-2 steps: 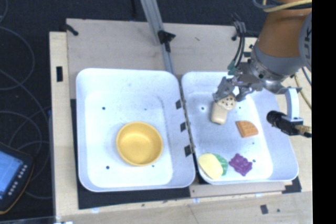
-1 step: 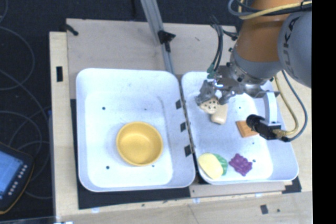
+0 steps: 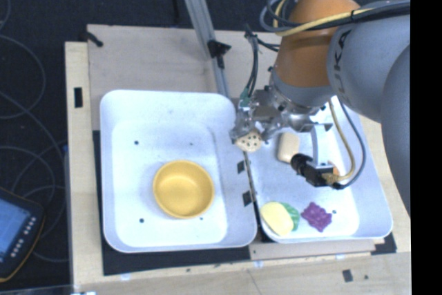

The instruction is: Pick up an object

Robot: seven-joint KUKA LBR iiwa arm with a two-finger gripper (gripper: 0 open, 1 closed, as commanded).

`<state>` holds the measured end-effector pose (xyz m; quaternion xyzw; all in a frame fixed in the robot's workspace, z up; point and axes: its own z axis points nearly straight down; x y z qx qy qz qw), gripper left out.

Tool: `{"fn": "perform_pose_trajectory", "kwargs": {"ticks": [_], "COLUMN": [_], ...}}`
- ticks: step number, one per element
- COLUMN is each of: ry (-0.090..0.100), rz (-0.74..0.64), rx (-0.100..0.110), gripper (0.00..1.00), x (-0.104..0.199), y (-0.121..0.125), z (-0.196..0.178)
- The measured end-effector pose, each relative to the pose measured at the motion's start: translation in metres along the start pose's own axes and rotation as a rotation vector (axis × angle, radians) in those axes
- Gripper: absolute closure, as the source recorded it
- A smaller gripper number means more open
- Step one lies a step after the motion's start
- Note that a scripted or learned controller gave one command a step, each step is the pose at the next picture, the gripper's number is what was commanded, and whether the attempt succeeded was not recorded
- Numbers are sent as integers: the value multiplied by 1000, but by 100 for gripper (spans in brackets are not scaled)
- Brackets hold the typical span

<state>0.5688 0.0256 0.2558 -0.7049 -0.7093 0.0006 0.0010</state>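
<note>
Right, you have the claw (image 3: 250,129) hanging over the left edge of the right white bin (image 3: 369,207), near the divide; you cannot tell its state. Just below it sits a small cream perforated ball-like piece (image 3: 249,142), too round for a long axis. A yellow bowl (image 3: 183,188) rests upright in the left white bin (image 3: 124,148).

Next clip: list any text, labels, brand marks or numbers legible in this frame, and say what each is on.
None can be read.
Arm: dark marks on the grey casing, cut off and too blurred to read.
Screen at the lower left: glows blue, content too small to read.
Yellow bowl and white bins: no markings seen.
</note>
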Motion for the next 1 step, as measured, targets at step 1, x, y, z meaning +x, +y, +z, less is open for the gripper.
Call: {"fn": "perform_pose_trajectory", "kwargs": {"ticks": [1], "ry": [0], "rz": [0], "rx": [0], "gripper": [100], "x": [48], "y": [2], "z": [16]}}
